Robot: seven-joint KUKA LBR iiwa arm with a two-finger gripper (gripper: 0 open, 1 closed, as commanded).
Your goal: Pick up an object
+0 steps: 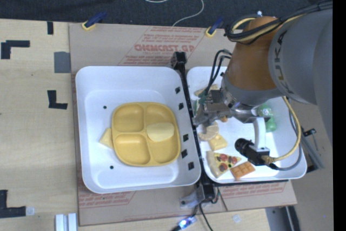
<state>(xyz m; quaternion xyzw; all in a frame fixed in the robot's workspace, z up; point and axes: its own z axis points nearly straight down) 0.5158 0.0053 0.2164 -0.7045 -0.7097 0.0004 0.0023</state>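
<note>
My gripper [207,115] hangs low over the left side of the right bin [286,173], close to the wall between the two bins. Just below it lie two pale yellow cheese-like pieces [218,142], one partly under the gripper. A toy pizza slice [221,162] and an orange waffle-like piece [243,170] rest at the bin's front. A green object [267,119] peeks out beside the wrist on the right. The arm hides the back of this bin.
The left bin [92,89] holds a yellow divided plate [145,134] with a pale yellow piece [160,131] in its right compartment. A yellow corner [105,138] sticks out from under the plate's left edge. A black divider [186,111] separates the bins.
</note>
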